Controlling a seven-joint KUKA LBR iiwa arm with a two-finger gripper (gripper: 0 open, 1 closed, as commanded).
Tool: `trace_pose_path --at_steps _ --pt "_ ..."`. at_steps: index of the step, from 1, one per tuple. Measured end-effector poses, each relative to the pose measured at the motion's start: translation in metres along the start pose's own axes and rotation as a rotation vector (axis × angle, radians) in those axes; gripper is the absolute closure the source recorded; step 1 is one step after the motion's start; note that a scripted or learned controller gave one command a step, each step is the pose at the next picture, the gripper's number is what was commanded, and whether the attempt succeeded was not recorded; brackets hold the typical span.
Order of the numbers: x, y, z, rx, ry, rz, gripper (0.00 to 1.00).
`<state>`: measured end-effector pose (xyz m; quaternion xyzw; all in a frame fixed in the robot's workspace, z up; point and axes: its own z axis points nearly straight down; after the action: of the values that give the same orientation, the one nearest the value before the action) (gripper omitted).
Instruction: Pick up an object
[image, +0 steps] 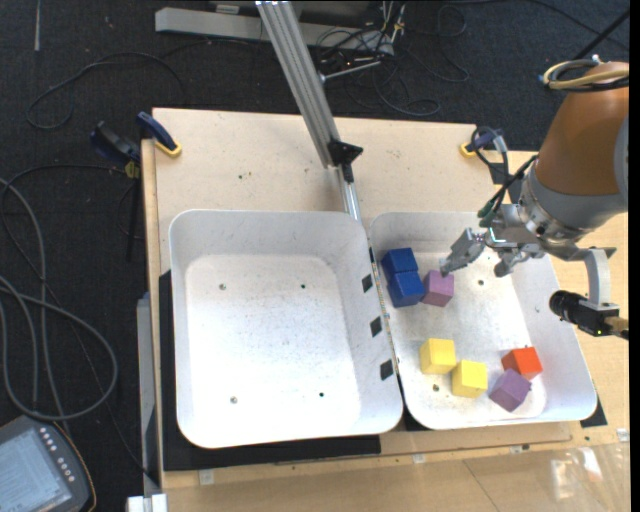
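Purple cube just below-left of gripper

The arm runs off the right edge of the frame, so there's no seeing where it comes from. The end effector is small and kinda blurry; can't tell how it's set or whether there's anything in it. The two blue blocks sit so tight together that the seam between them is hard to make out. The right bin has its top rim partly covered by the arm. At lower left a grey screen device is cut off by the frame's corner. The metal pole runs out the top edge, and the table loses its front edge at the bottom.
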<state>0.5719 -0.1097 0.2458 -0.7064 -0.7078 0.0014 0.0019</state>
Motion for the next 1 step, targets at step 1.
trace_pose_path --at_steps 1 --pt "-0.0004 0.0007 -0.0021 -0.004 -0.001 0.002 0.0"
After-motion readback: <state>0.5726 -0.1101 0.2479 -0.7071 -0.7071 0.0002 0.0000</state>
